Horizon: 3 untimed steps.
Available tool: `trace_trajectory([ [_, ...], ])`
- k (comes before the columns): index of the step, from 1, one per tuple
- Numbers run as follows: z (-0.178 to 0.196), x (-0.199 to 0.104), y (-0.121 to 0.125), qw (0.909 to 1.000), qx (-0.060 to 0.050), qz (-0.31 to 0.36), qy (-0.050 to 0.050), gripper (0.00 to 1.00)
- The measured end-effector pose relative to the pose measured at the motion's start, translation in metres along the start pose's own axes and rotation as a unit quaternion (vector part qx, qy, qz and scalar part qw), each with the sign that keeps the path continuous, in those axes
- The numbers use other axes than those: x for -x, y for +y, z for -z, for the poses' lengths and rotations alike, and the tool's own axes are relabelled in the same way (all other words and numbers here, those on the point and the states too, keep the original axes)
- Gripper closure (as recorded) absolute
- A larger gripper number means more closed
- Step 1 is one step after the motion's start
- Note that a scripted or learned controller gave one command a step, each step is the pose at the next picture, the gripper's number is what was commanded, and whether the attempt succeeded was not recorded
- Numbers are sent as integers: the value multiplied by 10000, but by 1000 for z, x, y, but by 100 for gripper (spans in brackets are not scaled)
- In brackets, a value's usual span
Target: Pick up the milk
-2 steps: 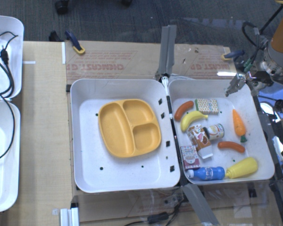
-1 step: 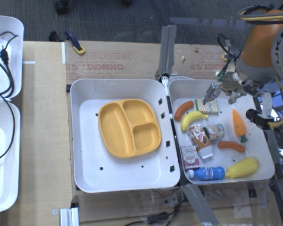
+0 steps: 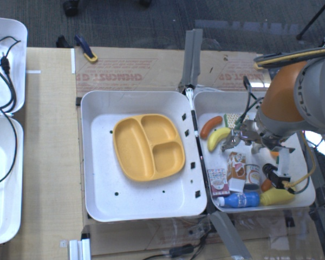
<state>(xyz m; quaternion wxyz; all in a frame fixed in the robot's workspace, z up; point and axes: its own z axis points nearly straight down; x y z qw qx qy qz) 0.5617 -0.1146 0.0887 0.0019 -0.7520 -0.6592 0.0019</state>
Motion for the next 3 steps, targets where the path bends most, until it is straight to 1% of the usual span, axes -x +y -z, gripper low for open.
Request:
trace_trajectory([
  [1,-1,-12,-40,10000,-8,64,1,0],
  [2,7,-11,-39,10000,-18,45,-1,100],
  [3,99,-77,-93,9976,-8,-699,-11,100],
])
